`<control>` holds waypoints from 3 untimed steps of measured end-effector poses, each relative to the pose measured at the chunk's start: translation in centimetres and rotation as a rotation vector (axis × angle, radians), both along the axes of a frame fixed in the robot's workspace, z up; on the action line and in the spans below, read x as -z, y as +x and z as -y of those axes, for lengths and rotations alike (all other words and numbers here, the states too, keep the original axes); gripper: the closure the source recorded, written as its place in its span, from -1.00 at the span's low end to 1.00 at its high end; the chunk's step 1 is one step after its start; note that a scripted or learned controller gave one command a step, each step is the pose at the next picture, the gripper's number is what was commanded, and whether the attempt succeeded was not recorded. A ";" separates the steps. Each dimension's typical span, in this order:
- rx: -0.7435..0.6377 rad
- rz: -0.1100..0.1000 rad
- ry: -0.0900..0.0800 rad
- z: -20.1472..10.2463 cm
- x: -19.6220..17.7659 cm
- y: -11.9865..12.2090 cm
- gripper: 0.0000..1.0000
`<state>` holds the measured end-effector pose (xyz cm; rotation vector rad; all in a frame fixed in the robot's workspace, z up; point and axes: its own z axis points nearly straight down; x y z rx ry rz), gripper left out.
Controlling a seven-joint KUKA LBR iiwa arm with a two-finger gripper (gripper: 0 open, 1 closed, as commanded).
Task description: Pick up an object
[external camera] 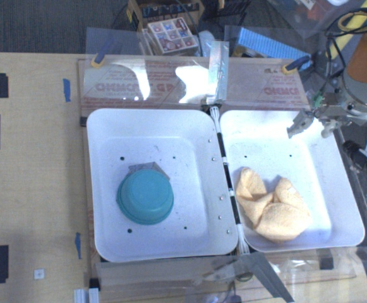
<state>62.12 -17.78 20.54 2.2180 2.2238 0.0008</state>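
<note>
My jaws (312, 124) hang over the far right corner of the right bin (350, 229), and they stand apart, with nothing between them. I see two fingers (297, 125) spread, one to each side.

In this bin, toward its near left part, lies a tan sponge-like lump (273, 206). It looks like a few soft pieces pressed together, or one crumpled piece; I cannot tell which. It touches the left wall of the bin and is well apart from my jaws. I judge it light and soft, so it will yield when I squeeze. It will probably not slip, because the surface seems rough. I would take hold at the big rounded part at the near side, closing across its narrow width.

In the left bin (101, 232) a teal bowl (146, 196) stands upside down, on a grey scrap (146, 167). It looks stiff and smooth, with a wide round body, so it is the harder choice for my jaws. The worktop (31, 169) to the left bears only marks.
</note>
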 end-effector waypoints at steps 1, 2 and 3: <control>-0.039 0.001 0.000 -0.2 10.8 -6.0 -1.00; -0.357 0.009 -0.002 -0.6 11.7 -9.8 -1.00; -0.441 0.010 -0.004 -4.7 11.6 -11.5 -1.00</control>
